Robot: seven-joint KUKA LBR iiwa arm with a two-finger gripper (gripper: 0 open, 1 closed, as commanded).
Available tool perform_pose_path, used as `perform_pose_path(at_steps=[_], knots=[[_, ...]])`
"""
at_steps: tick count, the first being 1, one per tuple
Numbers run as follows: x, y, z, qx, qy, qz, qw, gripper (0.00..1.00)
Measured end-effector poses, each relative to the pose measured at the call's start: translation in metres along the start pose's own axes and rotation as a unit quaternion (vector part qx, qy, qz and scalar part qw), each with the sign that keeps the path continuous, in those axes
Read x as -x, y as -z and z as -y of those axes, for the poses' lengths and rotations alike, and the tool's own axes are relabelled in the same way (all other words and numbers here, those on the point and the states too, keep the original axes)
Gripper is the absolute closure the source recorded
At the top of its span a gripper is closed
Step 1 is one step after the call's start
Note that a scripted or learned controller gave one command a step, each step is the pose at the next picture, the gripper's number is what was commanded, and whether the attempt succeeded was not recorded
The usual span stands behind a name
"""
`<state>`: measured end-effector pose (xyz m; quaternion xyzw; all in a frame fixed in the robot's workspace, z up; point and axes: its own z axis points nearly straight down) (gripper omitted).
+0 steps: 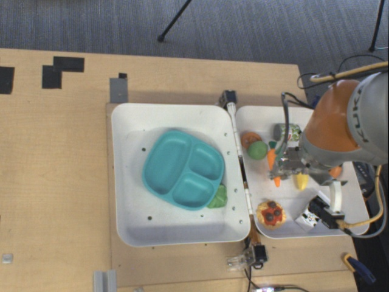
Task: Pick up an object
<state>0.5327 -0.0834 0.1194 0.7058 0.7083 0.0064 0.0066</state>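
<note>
Orange plastic carrot (272, 163) in right white bin (358, 215), beside green ball (259, 150); hand (283, 165) touching it, grip indiscernible.

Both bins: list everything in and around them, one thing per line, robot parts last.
Left bin: one, white, on the bench's middle.
Right bin: one, white, beside the left bin.
Divided tray: one, teal, in the left bin.
Green piece: one, partly under the tray's lower right corner.
Ball: one, green, upper left of the right bin.
Round item: one, orange-brown, next to the ball.
Carrot: one, orange, centre of the right bin.
Yellow item: one, below the gripper.
Small pizza: one, yellow and red, lower left of the right bin.
Gripper: one, grey, low over the carrot.
Arm: one, grey with an orange band, from the right.
</note>
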Motion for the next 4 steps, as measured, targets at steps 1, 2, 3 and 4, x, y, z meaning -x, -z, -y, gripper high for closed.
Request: perform_pose_path(at_steps=[1,2,3,4], knots=[[0.0,0.0,0.0,0.0,0.0,0.0,1.0,0.0],[0.004,-0.033,-0.009,-0.006,-0.002,0.0,1.0,0.0],[0.004,-0.021,-0.011,-0.004,-0.002,0.0,1.0,1.0],[-0.04,0.119,-0.08,-0.006,0.001,0.0,1.0,1.0]])
